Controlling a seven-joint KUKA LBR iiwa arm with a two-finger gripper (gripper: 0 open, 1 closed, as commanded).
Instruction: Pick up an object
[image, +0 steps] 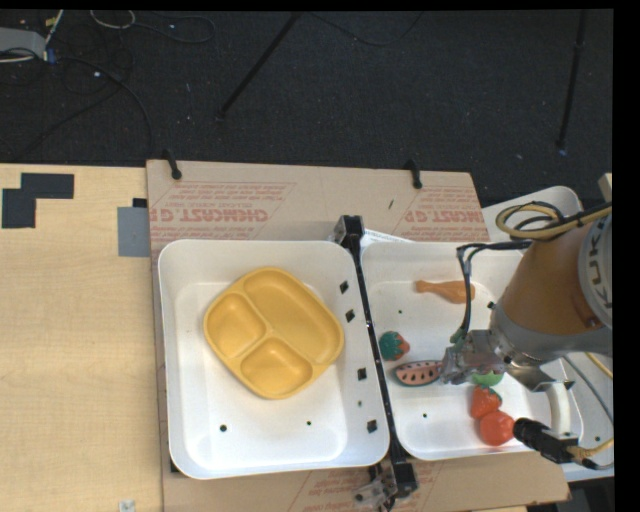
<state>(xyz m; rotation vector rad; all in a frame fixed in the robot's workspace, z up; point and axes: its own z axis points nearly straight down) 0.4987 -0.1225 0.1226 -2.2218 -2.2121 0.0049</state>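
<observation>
My gripper (458, 368) reaches down into the right bin (430, 265) from the right, its tip just at the right end of a watermelon slice (418, 374). A strawberry (391, 345) with a green top lies left of it, near the divider. A green piece (488, 378) peeks out under the wrist. Two red-orange fruits (494, 418) lie below the gripper toward the front right corner. An orange carrot-like piece (444, 290) rests at the back of the bin. Nothing visibly sits between the fingers.
The left bin (190, 420) holds a yellow divided plate (273, 331). A black divider (365, 330) runs between the bins. Cables (530, 215) loop over the arm's orange band at right. Cardboard lies under both bins.
</observation>
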